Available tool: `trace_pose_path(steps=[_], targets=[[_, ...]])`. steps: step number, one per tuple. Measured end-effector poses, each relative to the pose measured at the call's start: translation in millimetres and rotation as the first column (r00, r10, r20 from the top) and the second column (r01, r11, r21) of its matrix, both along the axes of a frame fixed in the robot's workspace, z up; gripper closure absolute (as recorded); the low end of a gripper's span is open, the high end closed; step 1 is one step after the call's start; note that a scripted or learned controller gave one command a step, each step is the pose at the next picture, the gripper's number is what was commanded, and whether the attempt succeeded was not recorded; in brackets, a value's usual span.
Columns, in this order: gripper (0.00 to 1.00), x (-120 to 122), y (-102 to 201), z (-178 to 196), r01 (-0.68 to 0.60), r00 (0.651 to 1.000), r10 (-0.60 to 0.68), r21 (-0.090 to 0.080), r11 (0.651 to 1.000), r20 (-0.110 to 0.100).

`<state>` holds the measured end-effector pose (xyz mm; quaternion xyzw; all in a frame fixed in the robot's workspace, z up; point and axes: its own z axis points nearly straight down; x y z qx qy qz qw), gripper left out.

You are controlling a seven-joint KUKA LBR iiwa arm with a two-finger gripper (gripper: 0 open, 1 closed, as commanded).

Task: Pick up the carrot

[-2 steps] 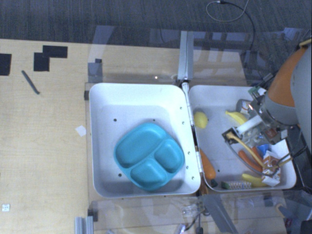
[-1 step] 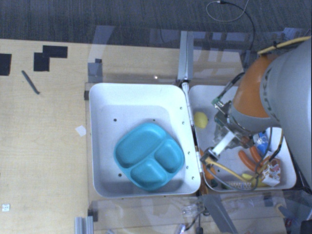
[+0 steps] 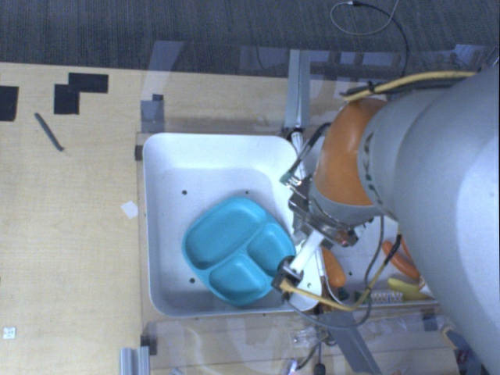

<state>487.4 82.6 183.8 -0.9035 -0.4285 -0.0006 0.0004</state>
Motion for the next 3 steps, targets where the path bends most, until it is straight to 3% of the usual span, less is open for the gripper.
trace_pose_path(steps=[1, 2, 3], targets=[[1.00, 0, -76, 146, 0.296, 0.955, -0.296, 0.000, 0.955, 0.004], [1.00, 0, -126, 68, 0.079, 0.997, -0.079, -0.001, 0.997, -0.001], [1.00, 3, -72, 0, 0.050, 0.999, -0.050, 0.000, 0.999, -0.001]])
